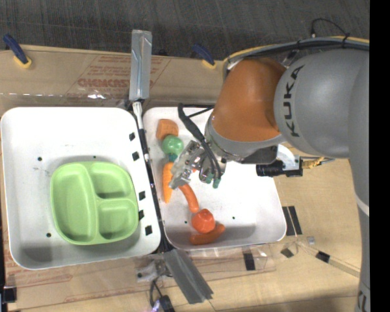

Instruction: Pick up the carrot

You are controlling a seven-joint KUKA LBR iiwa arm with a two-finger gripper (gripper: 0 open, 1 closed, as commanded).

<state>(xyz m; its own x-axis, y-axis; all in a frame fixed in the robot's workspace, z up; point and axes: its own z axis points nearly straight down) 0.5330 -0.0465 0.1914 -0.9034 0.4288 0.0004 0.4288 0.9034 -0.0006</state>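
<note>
The carrot [167, 182] is a slim orange piece lying along the left wall of the right bin [260, 200], pointing toward the bin's front. My gripper [194, 169] hangs low over the bin's middle left, just right of the carrot and partly over its upper end. I see nothing clearly held in it. The arm's orange band and grey wrist cover the bin's back right part.
Near the carrot lie a green round toy [173, 145], a brown-orange piece [166, 129] behind it, a curved orange piece [190, 199] and an orange lump [203, 221] near the front. The left bin [26, 142] holds a green divided plate [94, 203].
</note>
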